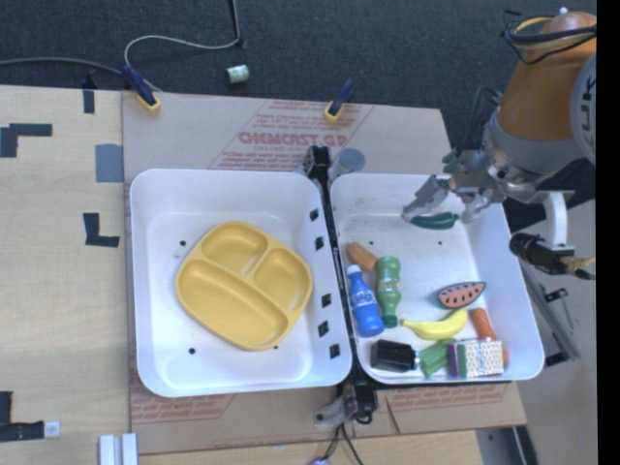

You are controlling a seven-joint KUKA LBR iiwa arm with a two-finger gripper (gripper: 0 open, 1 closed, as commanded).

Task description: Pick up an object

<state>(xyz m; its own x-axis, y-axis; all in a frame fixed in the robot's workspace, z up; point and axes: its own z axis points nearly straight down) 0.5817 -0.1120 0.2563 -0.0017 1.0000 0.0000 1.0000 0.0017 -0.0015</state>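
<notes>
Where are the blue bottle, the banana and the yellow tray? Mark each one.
Blue bottle (364, 304), camera view, on its body.
Banana (435, 326), camera view, on the middle of its curve.
Yellow tray (243, 285), camera view, on the ridge between its compartments.

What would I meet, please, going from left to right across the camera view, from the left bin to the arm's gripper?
Yellow divided plate in the left bin → blue bottle → green bottle → banana → watermelon slice, all in the right bin; the gripper hangs over that bin's far end, above a green object.
</notes>
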